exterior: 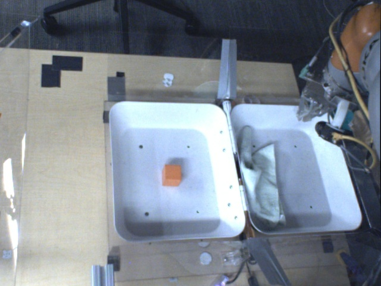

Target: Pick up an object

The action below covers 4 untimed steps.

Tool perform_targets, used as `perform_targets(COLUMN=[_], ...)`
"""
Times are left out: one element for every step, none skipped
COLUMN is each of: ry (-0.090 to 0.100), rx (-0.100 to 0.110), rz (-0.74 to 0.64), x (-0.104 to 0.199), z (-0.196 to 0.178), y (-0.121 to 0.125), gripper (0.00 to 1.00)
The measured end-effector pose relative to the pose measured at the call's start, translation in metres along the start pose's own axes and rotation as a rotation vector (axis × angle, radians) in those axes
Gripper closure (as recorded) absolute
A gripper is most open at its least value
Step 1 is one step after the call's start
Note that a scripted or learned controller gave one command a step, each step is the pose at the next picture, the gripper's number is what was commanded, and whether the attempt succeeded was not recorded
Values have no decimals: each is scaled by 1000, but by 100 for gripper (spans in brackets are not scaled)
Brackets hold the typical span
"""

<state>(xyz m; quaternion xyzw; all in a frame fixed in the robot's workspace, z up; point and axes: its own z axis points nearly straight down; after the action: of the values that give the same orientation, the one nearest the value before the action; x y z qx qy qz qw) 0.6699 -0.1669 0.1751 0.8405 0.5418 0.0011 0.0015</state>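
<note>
My gripper hangs over the right bin's far rim; whether it is open I cannot tell. The orange cube sits mid-floor in the left bin. I'd travel across the divider, centre above the cube, square to its faces, then descend.

A robotics lab: wooden bench (two white bins), cabled arm.
</note>
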Motion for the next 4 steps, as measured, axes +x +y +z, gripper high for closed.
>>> perform_targets(ry=[0, 0, 2, 0], rx=[2, 1, 1, -2], rz=[51, 51, 105, 50], x=[-11, -25, -17, -9], z=[4, -1, 2, 8], y=[-11, -20, -22, 4], gripper=[100, 100, 100, 100])
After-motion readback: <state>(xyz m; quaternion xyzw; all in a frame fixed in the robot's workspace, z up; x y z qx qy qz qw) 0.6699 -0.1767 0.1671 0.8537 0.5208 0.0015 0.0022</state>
